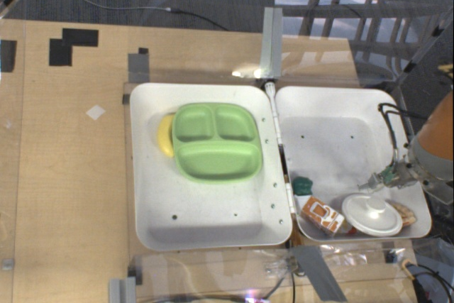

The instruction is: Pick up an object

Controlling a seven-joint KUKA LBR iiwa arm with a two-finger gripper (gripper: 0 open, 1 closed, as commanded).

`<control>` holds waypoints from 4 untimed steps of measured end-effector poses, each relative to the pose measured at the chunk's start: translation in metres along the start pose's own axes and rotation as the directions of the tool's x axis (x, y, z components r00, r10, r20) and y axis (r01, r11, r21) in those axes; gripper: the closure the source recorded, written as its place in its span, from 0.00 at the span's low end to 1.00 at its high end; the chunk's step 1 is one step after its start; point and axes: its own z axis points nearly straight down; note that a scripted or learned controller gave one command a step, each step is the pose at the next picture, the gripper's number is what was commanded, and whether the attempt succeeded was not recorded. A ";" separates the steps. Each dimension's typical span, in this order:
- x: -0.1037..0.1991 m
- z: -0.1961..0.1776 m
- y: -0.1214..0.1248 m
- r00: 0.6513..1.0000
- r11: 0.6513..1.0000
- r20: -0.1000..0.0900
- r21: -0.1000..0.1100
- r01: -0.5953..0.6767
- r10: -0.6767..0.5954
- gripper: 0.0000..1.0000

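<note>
My gripper (383,179) reaches into the right bin (333,117) from the right edge and hangs low just above a white round dish (372,215) at the bin's front. An orange and white packet (320,215) lies left of the dish. A small dark green object (303,186) sits near the bin's left wall. Behind the dish at the front right corner a tan object (406,213) peeks out. The arm's orange band (438,138) shows at the far right.
The left bin (206,223) holds a green divided plate (216,142) with a yellow banana-like piece (164,136) tucked under its left edge. A black cable (391,125) loops over the right bin's right side. A metal post (272,42) stands behind the bins.
</note>
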 end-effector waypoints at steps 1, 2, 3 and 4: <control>0.095 -0.092 0.074 0.999 0.999 0.000 0.006 -0.051 0.051 1.00; 0.075 0.017 0.076 0.997 0.997 0.001 -0.003 -0.072 0.072 1.00; 0.095 -0.134 0.040 0.999 0.999 0.001 0.005 -0.035 0.035 1.00; 0.175 -0.190 0.125 0.987 0.987 0.002 0.007 -0.161 0.161 1.00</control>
